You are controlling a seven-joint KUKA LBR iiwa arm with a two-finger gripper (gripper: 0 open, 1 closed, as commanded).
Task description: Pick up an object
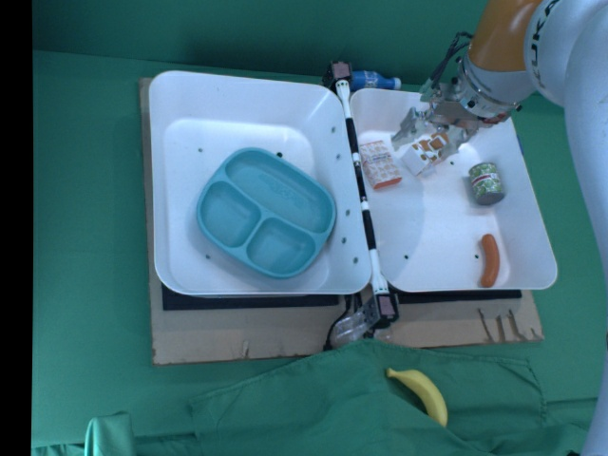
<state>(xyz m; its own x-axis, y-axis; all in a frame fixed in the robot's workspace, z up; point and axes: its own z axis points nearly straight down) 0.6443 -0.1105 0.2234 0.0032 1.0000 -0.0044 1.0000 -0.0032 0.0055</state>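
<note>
Gripper (429, 139): low over right bin's (532, 255) far edge, fingers closed around small white-and-orange carton (425, 153).
Near edge: sausage (489, 259).
Left bin (180, 103): teal divided plate (266, 213).

Both white bins (190, 103) look like smooth glossy plastic; the teal divided plate (266, 214) is matt plastic. The bench cover (85, 207) is green cloth, wrinkled at the front, over a rough brown cardboard sheet (285, 335). The small can (485, 182) has a paper-looking label, the sausage (489, 259) a slight sheen, the banana (421, 392) smooth matt skin.
</note>
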